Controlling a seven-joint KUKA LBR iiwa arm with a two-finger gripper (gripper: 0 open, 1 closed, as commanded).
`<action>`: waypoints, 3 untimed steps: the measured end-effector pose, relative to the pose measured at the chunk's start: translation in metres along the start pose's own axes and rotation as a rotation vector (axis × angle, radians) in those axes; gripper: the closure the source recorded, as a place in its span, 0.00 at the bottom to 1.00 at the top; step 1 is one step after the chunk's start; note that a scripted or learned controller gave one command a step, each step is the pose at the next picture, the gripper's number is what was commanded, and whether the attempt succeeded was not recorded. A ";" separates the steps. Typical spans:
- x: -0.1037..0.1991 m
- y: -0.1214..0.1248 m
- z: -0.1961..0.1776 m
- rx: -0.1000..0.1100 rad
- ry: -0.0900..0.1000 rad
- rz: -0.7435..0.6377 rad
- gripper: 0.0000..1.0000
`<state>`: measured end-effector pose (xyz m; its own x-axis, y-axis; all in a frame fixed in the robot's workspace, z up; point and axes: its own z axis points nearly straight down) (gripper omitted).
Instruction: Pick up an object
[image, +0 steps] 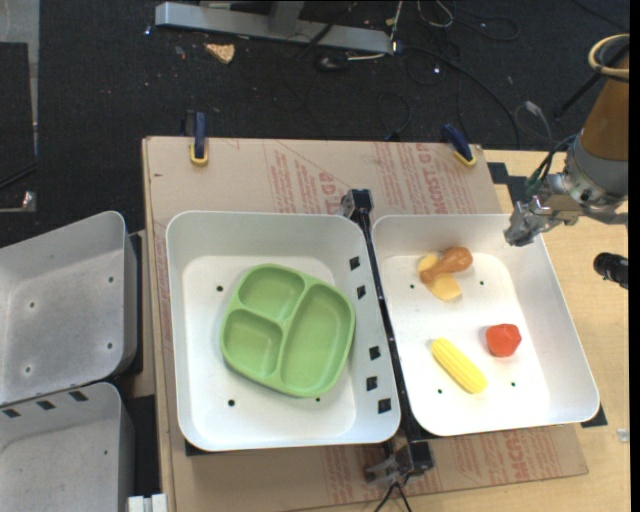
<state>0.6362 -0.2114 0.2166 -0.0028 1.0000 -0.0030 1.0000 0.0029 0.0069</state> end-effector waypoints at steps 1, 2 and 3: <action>0.000 0.002 -0.049 0.000 0.000 0.000 1.00; 0.055 -0.001 -0.055 0.006 0.004 -0.004 1.00; 0.118 -0.005 -0.044 0.008 0.004 -0.005 1.00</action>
<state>0.6309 -0.0936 0.2601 -0.0077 1.0000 0.0013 1.0000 0.0078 -0.0014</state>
